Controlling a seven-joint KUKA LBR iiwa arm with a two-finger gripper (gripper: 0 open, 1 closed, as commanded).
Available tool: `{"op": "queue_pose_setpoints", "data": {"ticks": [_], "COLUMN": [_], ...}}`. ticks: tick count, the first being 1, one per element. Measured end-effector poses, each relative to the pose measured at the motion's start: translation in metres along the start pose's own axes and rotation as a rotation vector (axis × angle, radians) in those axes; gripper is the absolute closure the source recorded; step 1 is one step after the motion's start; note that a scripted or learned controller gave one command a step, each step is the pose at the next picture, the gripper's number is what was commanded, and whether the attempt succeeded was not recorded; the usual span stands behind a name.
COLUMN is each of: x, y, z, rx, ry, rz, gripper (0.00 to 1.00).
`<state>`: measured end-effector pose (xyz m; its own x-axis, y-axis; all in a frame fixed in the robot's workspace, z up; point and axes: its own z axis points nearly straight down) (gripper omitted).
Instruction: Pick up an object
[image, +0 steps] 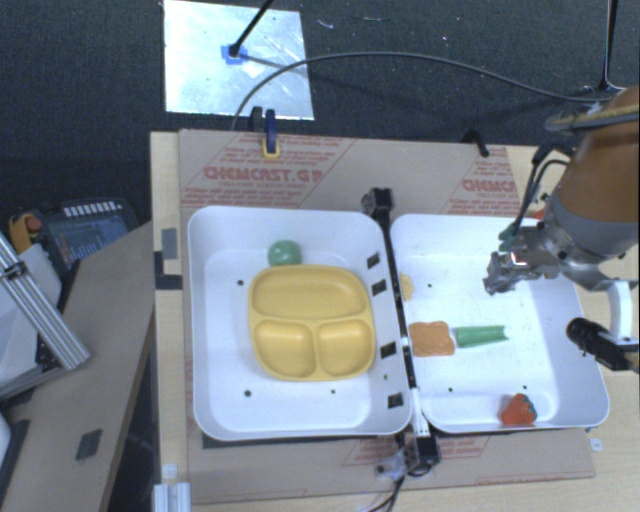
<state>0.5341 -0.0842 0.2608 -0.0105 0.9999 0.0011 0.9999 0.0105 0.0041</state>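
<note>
1. While the arm (600, 190) is reaching in from the right, it's hanging over the upper right part of the right bin (590, 400), and it's by far the biggest thing going on here.
2. Left bin (215, 400) is sitting beside it, carrying a yellow divided tray (310, 320) with a small green ball (284, 252) just behind the tray.
3. Gripper (500, 278) is hovering above bare bin floor with nothing between its fingers that I can make out. How wide it's spread, I honestly cannot tell from this angle.
4. Orange block (432, 339) is lying against the divider side of the right bin, touching or nearly touching the green wedge (480, 335) next to it.
5. That green wedge is looking like the easiest grab to me: it's nearest the gripper, long and thin, probably light plastic or foam, so I'm guessing a pinch across the narrow middle is the way to go. Could be slippery and skate sideways though.
6. Red strawberry-looking thing (517, 409) is sitting near the front edge, small, rounded, likely to roll out of a pinch.
</note>
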Motion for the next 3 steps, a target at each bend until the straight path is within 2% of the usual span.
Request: {"op": "queue_pose_setpoints", "data": {"ticks": [2,3], "x": [0.121,0.172], "y": [0.019,0.035], "z": [0.005,0.005], "rx": [0.002,0.001], "ry": [0.001,0.001], "rz": [0.0,0.0], "gripper": [1.0,1.0]}}
